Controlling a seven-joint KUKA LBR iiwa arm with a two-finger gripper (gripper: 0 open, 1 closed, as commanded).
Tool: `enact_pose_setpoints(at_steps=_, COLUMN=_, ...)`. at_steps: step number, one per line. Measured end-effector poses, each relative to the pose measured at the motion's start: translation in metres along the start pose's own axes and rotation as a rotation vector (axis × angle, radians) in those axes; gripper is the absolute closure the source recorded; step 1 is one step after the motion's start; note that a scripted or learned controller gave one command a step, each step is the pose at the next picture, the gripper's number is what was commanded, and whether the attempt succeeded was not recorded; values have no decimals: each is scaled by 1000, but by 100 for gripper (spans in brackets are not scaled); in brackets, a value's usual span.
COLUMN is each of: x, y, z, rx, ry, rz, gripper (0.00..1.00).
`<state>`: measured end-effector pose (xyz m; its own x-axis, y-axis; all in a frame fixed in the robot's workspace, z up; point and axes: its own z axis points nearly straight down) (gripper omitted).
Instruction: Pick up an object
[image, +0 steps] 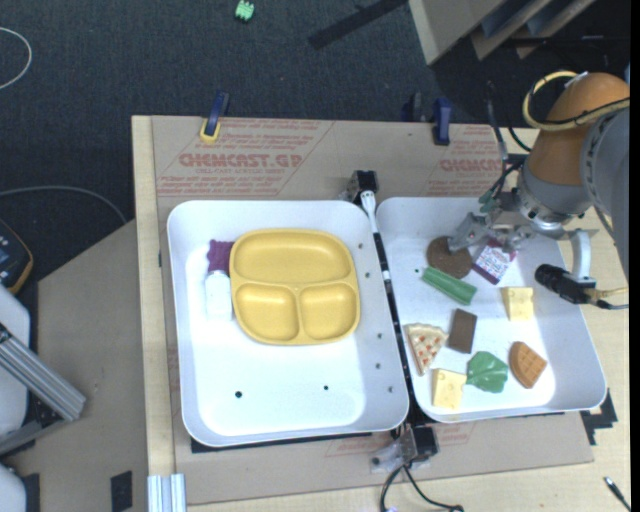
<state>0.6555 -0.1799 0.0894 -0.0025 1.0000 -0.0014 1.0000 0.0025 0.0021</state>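
Camera view, looking down at a slant. Worktop (300, 150) is brown board carrying two shallow white bins side by side.

Left bin (200, 400): a yellow three-compartment plate (295, 283) lies toward the bin's far half. Against the plate's left rim sit a purple item (219, 254) and, just nearer the front edge, a small white item (217, 294); both touch or nearly touch the plate.

Right bin (585, 350): the arm (575, 130), grey with an orange band, reaches in from the worktop's right edge. Pincer (488, 235) is low over the bin's far half, just above a purple-and-white packet (493, 263); whether it is released or clenched, cannot tell, and no object shows gripped in it. A brown round piece (447, 256) lies just left of the packet, and a green stick (448, 285) lies tilted in front of it.

Toward the bin's front edge: pizza slice (425, 346), brown rectangle (462, 330), yellow cheese block (448, 388), green pepper (487, 371), orange-brown bread piece (527, 364). A second pale yellow block (518, 302) lies near the bin's right wall.
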Motion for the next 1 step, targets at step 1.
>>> enact_pose_setpoints(at_steps=1, x=-1, y=3, z=-14, rx=-14, ry=-7, rz=-2, gripper=100)
